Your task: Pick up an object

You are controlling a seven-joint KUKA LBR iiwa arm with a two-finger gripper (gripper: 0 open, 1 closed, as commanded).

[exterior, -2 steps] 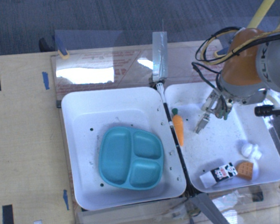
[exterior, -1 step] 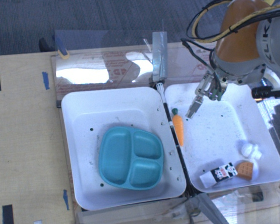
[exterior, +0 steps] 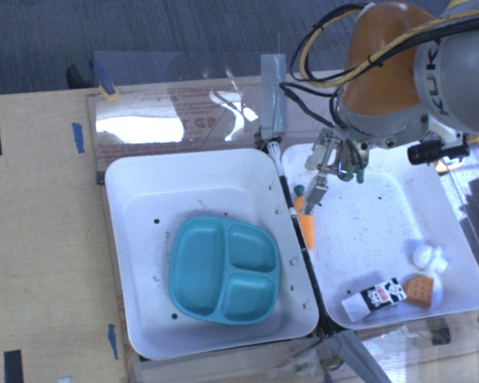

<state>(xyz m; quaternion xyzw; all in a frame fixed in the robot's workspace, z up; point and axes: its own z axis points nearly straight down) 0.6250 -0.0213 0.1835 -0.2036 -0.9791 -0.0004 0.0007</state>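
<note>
My gripper [exterior: 333, 179] hangs open over the upper left corner of the right bin [exterior: 443, 209], with nothing between its fingers. Just below and left of it, an orange carrot [exterior: 307, 224] with a green top lies along the bin's left wall. One fingertip [exterior: 316, 194] is close above the carrot's top end. At the bin's front right lie a small black-and-white carton [exterior: 376, 297], a tan biscuit-like piece [exterior: 419, 289] and a small white object [exterior: 425, 256].
The left bin [exterior: 131, 205] holds a teal divided plate [exterior: 224, 268]. A ridge [exterior: 293, 223] separates the two bins. Cables loop above the arm's orange band [exterior: 385, 42]. A clear panel [exterior: 182, 116] stands behind the left bin.
</note>
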